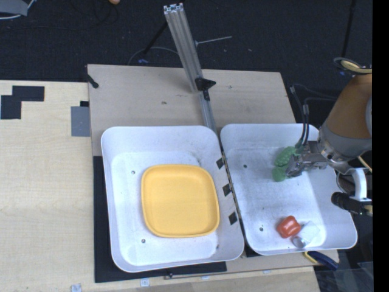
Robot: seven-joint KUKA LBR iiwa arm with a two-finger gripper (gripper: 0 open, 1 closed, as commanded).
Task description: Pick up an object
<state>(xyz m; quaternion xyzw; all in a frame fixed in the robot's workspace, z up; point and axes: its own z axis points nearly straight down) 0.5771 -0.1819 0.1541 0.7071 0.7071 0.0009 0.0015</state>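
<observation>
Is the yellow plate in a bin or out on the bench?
In: the yellow plate lies flat on the left bin's floor.

So the count: two white bins, a left bin [115, 163] and a right bin [255, 139], sitting side by side on the bench. One yellow plate [180, 200] in the middle of the left bin. Over in the right bin there's one green object [282, 162] near its right edge, one red object [288, 226] toward the near right corner, and one small clear-looking thing [304, 236] just beside the red one, can't really tell what it is.
</observation>
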